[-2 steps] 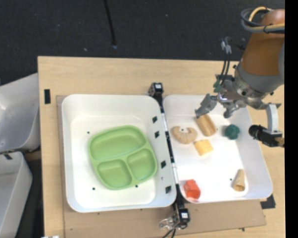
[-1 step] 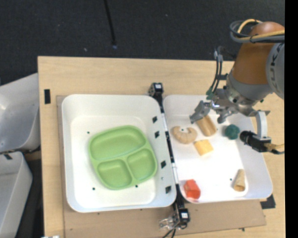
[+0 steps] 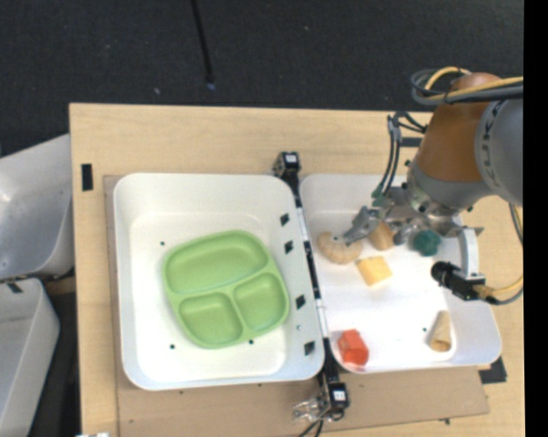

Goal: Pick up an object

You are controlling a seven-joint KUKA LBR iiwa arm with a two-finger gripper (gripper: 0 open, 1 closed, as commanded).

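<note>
A: Nearest the camera, in the right bin (image 3: 474, 349)?
B: Red block (image 3: 351, 348) at the front left corner; tan cone-shaped piece (image 3: 441, 332) toward the front right.

A: Further back?
B: Yellow cheese-like wedge (image 3: 374, 269) mid-bin, lying apart from everything else.

A: And at the gripper (image 3: 376, 228)?
B: Lowered over the back of the right bin. Beige rounded piece (image 3: 337, 248) just left of and below the metal finger (image 3: 356, 230), close to touching, not seen between the fingers. Brown piece (image 3: 382, 236) and green ball (image 3: 425, 241) tucked right beneath the wrist. Cannot tell whether apart or together.

A: Left bin (image 3: 137, 335)?
B: Green divided plate (image 3: 224, 287) lying flat, three compartments.
</note>
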